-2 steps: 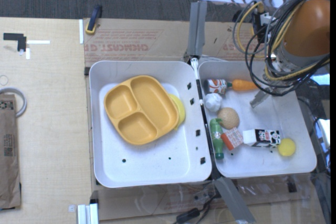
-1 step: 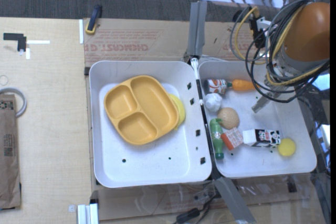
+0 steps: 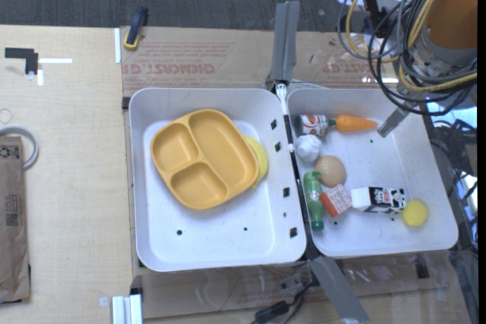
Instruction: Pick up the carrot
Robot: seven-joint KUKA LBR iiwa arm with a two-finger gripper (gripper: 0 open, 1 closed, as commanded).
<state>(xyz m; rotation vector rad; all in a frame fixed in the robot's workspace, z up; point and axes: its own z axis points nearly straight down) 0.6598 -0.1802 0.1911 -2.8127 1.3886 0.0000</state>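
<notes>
Pale wood and a sheet of brown cardboard (image 3: 197, 57) cover the bench, and two white bins sit side by side on it. Every place below is given from the carrot (image 3: 355, 123).

It lies flat near the far wall of the right bin (image 3: 437, 186), its thick end towards the divider between the bins and its tip pointing to the view's right. Nothing rests on top of it.

- Just left of the carrot, at its thick end: a small bottle (image 3: 315, 124) with a red and white label.
- Below and left of the carrot: a whitish ball (image 3: 308, 148), then a tan round thing (image 3: 330, 169), then a green bottle (image 3: 313, 197) beside a red and white packet (image 3: 336, 201).
- Well below the carrot: a little black and white carton (image 3: 380, 199) and a yellow ball (image 3: 414, 213).
- Far left of the carrot, in the left bin (image 3: 152, 239): a yellow divided plate (image 3: 203, 157).

The gripper (image 3: 386, 129) hangs just right of the carrot's tip, apart from it, below the grey arm (image 3: 448, 49) and its looping cables. Whether it is open or closed, I cannot tell; nothing is seen in its grasp.
</notes>
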